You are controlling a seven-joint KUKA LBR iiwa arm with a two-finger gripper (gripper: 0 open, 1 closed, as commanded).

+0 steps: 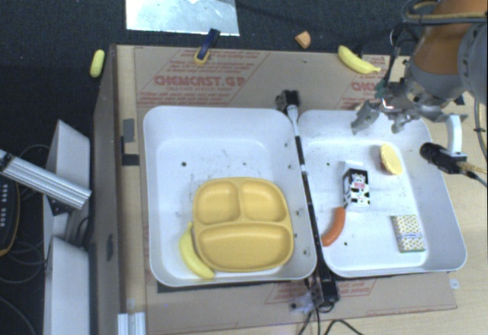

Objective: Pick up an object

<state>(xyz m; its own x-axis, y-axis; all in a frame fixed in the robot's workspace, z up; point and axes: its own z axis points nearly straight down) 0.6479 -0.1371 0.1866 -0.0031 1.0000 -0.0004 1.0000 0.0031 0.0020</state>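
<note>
Splayed apart and holding nothing, the gripper (383,117) hangs over the far edge of the right bin (436,257), its two fingers angled down toward the bin floor. No single target is named, so any piece in that bin could serve; the closest is the pale yellow lemon-like wedge (391,159), just below and to the right of the fingertips, lying flat on the white plastic. Nearer the middle sits a small black-and-white carton (356,188), boxy and printed, with an orange carrot-shaped piece (334,227) beside it and a small patterned box (409,233) toward the front corner. For a clean pick, the fingers should probably straddle the wedge across its narrow width and descend squarely, since a smooth, rounded toy can squirt sideways from a skewed pinch. From this slanted angle, how high the fingertips hang above the floor is hard to tell. Across the divider, the left bin (164,173) carries a glossy yellow sectioned plate (242,223) with a banana (194,256) tucked against its edge.
</note>
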